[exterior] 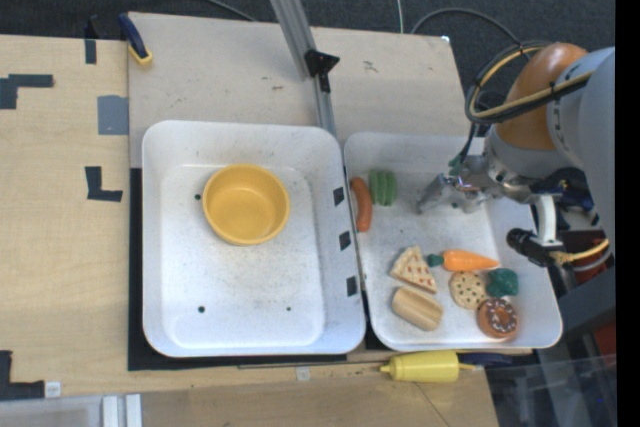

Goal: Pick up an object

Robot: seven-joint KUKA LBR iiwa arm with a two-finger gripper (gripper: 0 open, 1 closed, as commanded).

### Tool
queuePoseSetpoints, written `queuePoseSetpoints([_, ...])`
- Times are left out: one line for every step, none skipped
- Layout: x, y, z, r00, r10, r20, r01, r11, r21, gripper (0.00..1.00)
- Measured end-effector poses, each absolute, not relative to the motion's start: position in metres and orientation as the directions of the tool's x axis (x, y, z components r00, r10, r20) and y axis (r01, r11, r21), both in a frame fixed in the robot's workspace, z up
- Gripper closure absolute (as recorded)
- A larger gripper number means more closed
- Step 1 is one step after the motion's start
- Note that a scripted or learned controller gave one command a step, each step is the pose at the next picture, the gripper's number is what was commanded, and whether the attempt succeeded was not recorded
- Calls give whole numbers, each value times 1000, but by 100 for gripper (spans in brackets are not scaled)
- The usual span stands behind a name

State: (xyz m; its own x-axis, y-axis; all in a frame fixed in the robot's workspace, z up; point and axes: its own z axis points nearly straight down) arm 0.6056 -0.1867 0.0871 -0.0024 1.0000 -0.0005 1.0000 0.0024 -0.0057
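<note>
The tool (440, 197) hangs over the right bin (430, 150), at the bin's 1 o'clock area; whether it is apart or together cannot be determined, and nothing is visible in it. At the tool's 9 o'clock lie a green piece (382, 186) and a sausage (361, 203). At its 6 o'clock lie a carrot (468, 261), sandwich wedge (413, 269), cookie (466, 289), bread roll (416, 307) and donut (497, 317). The left bin (165, 245) contains a yellow bowl (246, 204). A mustard bottle (424, 367) rests on the counter (60, 145).
</note>
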Motion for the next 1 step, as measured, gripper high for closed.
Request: queuePoseSetpoints([607, -186, 100, -4, 1000, -1, 1000, 4, -2, 100])
